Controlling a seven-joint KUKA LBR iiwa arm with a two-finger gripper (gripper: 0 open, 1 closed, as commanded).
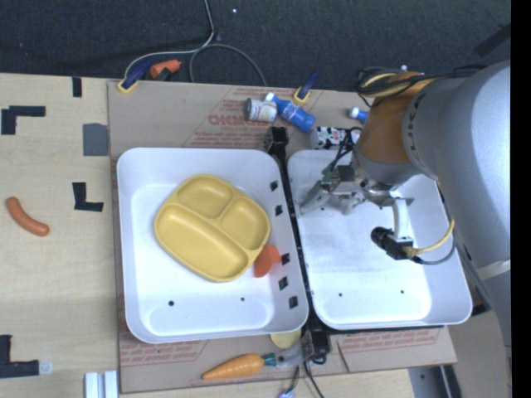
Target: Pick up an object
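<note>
The gripper [325, 196] hangs low over the upper left part of the right bin [373, 301], close to the wall it shares with the left bin [137, 222]. Whether anything is caught there, or how it is set, cannot be told; the metal linkage is thin and blurs against the white floor.

No loose object is visible on the bin floor around or below the gripper. The nearest candidates lie to its left, across the shared wall: a yellow plate [211, 226] in the middle of the left bin, and a small orange piece [266, 260] touching the plate's lower right edge, near that wall.

The main risk, as a judgement, is a grasp on nothing: a close where the gripper now sits would likely meet bare floor. Reaching left carries its own hazards. The wall and its black clips [286, 259] stand between gripper and orange piece, so a low sweep could strike them. The piece rests against the plate, so one side may land on the rim and nudge both instead of lifting either. The plate itself looks broad and shallow, likely hard to pinch.
</note>
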